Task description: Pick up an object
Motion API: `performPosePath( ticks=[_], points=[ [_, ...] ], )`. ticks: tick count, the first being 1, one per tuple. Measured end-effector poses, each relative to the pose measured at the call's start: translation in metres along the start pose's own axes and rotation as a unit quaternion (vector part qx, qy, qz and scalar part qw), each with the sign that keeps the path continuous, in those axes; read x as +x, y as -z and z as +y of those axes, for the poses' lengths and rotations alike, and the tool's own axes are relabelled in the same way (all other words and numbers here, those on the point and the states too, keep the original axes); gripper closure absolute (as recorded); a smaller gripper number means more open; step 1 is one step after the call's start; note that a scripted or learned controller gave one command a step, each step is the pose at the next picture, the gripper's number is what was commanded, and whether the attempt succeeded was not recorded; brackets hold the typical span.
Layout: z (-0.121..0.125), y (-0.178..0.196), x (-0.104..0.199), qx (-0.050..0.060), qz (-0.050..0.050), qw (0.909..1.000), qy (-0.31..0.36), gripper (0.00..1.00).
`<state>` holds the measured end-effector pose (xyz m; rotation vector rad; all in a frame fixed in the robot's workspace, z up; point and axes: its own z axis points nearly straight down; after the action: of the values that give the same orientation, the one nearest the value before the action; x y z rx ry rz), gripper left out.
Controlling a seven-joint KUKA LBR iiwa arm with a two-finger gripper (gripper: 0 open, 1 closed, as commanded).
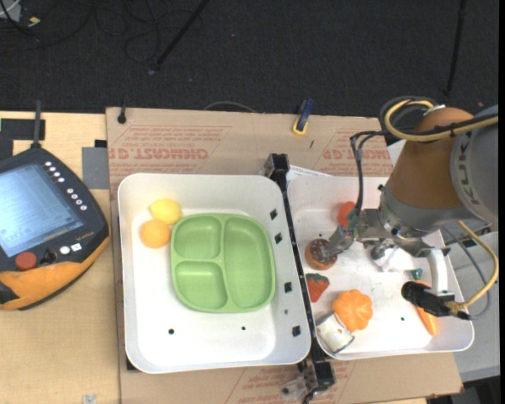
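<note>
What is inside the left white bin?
The left bin holds a green divided plate and two yellow-orange fruits beside its left edge. Whatever lies under the plate is covered.

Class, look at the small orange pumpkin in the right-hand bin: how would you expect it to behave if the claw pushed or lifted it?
The pumpkin looks rounded and squat, so a sideways push would probably roll or slide it. It seems to be a toy, so likely light. Its curved, ribbed sides may slip from a narrow grip.
</note>
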<state>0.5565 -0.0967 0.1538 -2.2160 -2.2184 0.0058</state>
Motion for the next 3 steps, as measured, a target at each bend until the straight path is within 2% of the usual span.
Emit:
performPosePath(
  ticks=[1, 2, 3],
  points=[
    [0.0024, -0.0631, 0.0018, 0.0, 0.0, 1.0, 0.0, 0.0],
    [0.0016, -0.0668, 0.0011, -0.001, 0.0, 1.0, -0.004, 0.0],
    [0.0007, -0.0568, -0.0018, 0.0, 0.0, 1.0, -0.008, 1.0]
  ],
)
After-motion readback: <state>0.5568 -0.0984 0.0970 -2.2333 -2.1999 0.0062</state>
